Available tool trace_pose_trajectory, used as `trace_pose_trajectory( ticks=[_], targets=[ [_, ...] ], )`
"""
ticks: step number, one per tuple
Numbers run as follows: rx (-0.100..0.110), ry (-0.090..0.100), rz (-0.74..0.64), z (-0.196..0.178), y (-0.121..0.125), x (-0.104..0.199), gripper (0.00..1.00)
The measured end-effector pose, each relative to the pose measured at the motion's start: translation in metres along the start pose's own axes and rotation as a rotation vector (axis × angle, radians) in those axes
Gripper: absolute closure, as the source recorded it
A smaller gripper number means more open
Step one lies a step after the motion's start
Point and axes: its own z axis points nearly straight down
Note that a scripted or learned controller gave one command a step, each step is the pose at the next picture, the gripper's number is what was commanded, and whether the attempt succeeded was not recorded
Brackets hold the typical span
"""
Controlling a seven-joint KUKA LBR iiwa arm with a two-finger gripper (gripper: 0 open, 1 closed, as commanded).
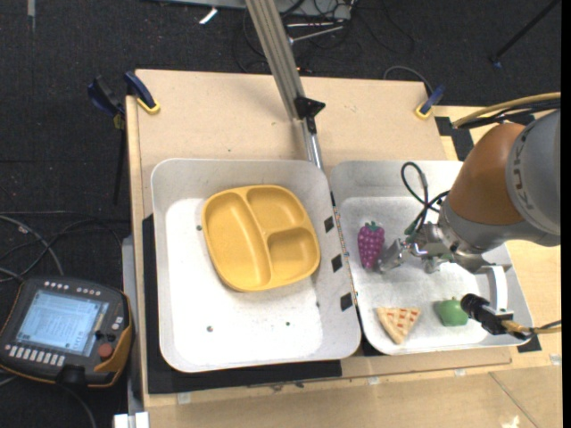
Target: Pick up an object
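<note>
Two shallow white bins sit side by side on the tan bench, and we are looking down on both at a slant. In the left bin lies a yellow plastic plate with three compartments, tilted a little against the bin's square. Over in the right bin we have three small pieces: a purple toy bunch of grapes near the bin's left side, a tan wedge with a waffle grid down by the near edge, and a green rounded lump just to the right of that wedge.

The grey arm with its orange band comes in from the right and bends down over the right bin. We see the gripper low over the bin floor, just beside the grapes on their right, very close, and we cannot tell whether it touches them. Whether it is released or clenched, we cannot tell from up here; nothing shows clearly held in it. The wedge and the green lump lie apart from it, nearer to us.

Off the bench, bottom left, a grey handheld control pad with a lit screen rests on the dark floor
</note>
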Motion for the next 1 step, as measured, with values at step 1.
trace_pose_trajectory(
  ticks=[1],
  targets=[
    [-0.001,0.000,0.000,-0.0107,0.0006,-0.0001,1.00]
  ],
)
